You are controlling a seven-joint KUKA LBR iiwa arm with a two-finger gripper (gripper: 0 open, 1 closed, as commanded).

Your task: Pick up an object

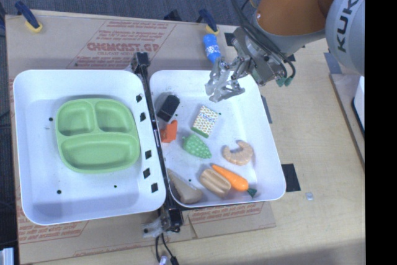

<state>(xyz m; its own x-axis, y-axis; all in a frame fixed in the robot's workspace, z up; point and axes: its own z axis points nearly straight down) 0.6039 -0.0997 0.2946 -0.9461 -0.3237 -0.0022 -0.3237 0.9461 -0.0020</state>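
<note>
Robot lab: KUKA arm (322,3), clamped bench bins (31,133) (toy food).

green tray (97,134), orange carrot (231,177), tan croissant (238,152), white bins (37,208), green-dotted yellow block (205,120), black block (167,106), bumpy green thing (196,146).

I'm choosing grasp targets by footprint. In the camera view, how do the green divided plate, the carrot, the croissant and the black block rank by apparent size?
Largest to smallest:
1. green divided plate, by far
2. carrot
3. croissant and black block: too alike to rank, and the block lies tilted against the bin wall.
</note>
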